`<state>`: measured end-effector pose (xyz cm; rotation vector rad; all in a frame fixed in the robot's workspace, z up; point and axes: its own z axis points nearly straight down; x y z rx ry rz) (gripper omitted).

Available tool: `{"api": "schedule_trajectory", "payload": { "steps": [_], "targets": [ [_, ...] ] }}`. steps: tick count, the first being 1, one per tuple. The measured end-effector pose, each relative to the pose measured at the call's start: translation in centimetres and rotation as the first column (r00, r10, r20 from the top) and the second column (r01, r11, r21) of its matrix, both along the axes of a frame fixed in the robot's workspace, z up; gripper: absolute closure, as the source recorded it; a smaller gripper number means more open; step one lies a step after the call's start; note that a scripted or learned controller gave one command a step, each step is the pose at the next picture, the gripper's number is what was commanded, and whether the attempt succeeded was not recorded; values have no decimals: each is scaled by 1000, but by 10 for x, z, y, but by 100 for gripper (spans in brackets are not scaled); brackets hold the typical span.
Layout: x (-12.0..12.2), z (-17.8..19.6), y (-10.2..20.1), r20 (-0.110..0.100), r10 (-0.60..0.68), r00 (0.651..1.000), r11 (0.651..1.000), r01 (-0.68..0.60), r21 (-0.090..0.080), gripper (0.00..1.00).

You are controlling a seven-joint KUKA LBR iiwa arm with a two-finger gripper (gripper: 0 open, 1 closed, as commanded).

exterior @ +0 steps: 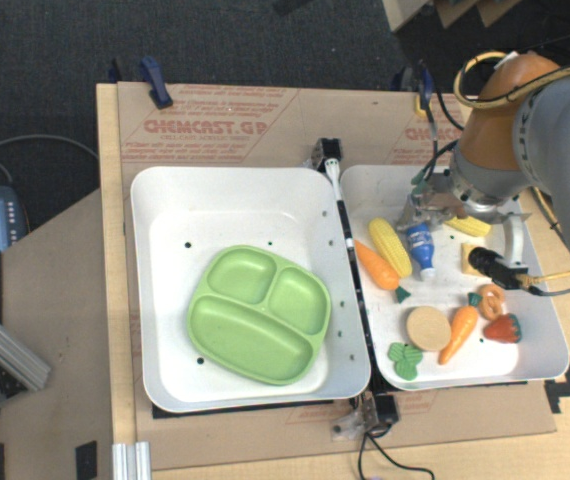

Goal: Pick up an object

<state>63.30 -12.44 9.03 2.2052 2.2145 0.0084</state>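
Toy foods crowd the right bin (pixel 535 363): a blue bottle (pixel 421 249) lies directly under the gripper (pixel 427 211), beside a corn cob (pixel 389 247) and a carrot (pixel 376 264). Whether the gripper grips the bottle cannot be told. A green divided plate (pixel 259 313) sits in the left bin (pixel 155 268) on the tabletop (pixel 225 118).

Toys crowd the right bin (pixel 540 363) (left bin (pixel 155 268) roomier), green plate (pixel 255 313) aside.
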Motion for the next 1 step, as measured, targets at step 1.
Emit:
{"api": "schedule_trajectory", "payload": {
  "steps": [1],
  "targets": [
    [-37, 113, 69, -4, 3, 1000, 1000, -3, 10, 100]
  ]
}}
